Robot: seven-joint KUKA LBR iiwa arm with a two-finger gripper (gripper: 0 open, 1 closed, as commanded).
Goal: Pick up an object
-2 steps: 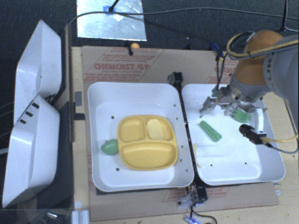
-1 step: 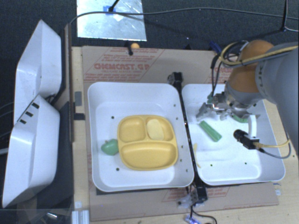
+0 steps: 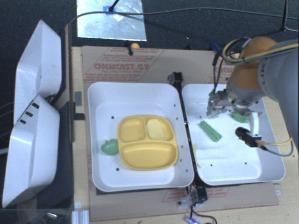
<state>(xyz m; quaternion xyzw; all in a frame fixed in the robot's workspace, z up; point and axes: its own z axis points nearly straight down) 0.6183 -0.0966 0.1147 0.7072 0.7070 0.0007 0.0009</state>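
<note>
Camera view: green stick (image 3: 210,130) lies diagonally, upper-left to lower-right.

Arm (image 3: 275,73): cut off by the right edge; its bulk covers the rear right part of the right bin (image 3: 224,171); gripper (image 3: 219,107): small and dark against the wrist hardware, finger position not readable; small green piece (image 3: 241,118): partly under the arm, shape unclear; green object (image 3: 110,147) in the left bin (image 3: 103,125): its right side tucked behind the yellow divided tray (image 3: 147,141), form indistinct; pale yellow item (image 3: 156,129) in the tray's rear right compartment: nearly the tray's colour, outline vague; thin pale strip (image 3: 196,157) near the right bin's left wall: too small to identify.
</note>
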